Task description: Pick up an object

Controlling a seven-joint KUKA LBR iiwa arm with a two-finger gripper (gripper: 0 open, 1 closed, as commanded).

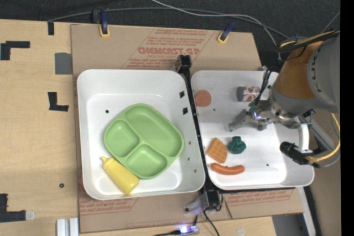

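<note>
In the right bin [276, 177], my gripper [249, 125] hangs low over the floor near the middle. Its fingers are spread open with nothing between them. Just below and left of it lies a small dark green toy [238, 145], apart from the fingers. An orange waffle piece [217, 150] sits left of the green toy. A red-orange hot dog [227, 169] lies near the front wall. A round reddish-brown disc [203, 98] rests at the bin's left side. Behind the gripper, a small can [246, 93] lies on its side.
The left bin [88, 96] holds a green divided plate [144, 140] and a yellow mustard bottle [119, 175] at its front left. The arm's grey body with its orange band [296, 74] covers the right bin's right side. A black divider runs between the bins.
</note>
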